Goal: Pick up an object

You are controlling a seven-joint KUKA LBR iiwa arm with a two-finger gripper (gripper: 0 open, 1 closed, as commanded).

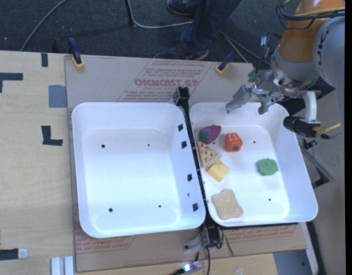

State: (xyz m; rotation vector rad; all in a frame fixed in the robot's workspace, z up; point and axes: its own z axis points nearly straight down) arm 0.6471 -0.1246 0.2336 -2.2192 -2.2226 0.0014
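My gripper (249,105) hangs over the far rim of the right bin (290,153), fingers spread open with nothing between them. Below it in that bin lie a purple grape bunch (209,134), a red-orange pepper (233,142), a waffle-patterned piece (207,152), a yellow cheese block (218,171), a green broccoli-like piece (267,167) and a tan bread slice (227,204). The gripper is apart from all of them, nearest the pepper and the grapes.
The left bin (90,153) sits beside the right one, with a black divider (190,153) between them. Both rest on a cardboard sheet (158,79) held by yellow clamps (77,62). The grey arm (313,33) enters from the upper right.
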